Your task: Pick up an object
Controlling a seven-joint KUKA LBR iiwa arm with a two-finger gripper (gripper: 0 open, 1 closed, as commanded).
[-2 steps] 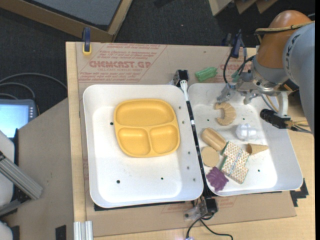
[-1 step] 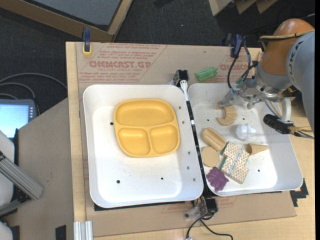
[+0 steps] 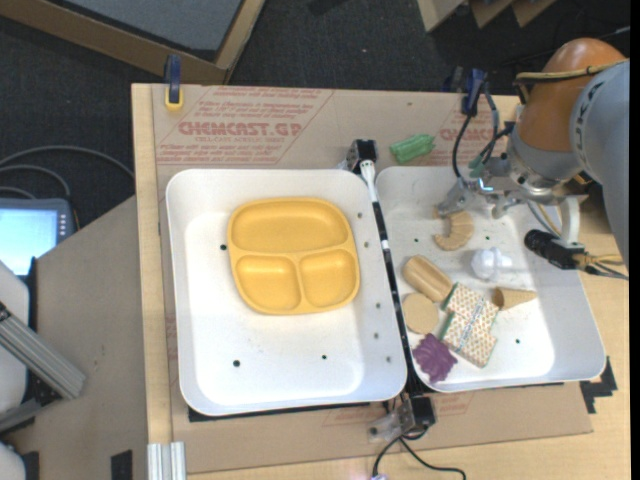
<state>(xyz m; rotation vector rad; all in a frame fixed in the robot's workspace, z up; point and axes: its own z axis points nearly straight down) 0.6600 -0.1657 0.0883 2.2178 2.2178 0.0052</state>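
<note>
My gripper [image 3: 473, 206] hangs over the far part of the right bin [image 3: 570, 353], open, with one finger [image 3: 449, 203] to the left and nothing between the two. Just below it lies a tan half-round piece [image 3: 455, 233], apart from the fingers. A small whitish lump [image 3: 487, 262] sits a little further toward the front. Nearer the front lie a tan roll [image 3: 428, 278], a tan disc [image 3: 419, 314], a patterned packet [image 3: 470, 326], a purple piece [image 3: 435, 356] and a tan wedge [image 3: 516, 298].
The left bin [image 3: 200, 348] holds a yellow divided plate [image 3: 293, 253]. A green object [image 3: 412, 148] lies on the board behind the right bin, outside it. The arm comes in from the upper right.
</note>
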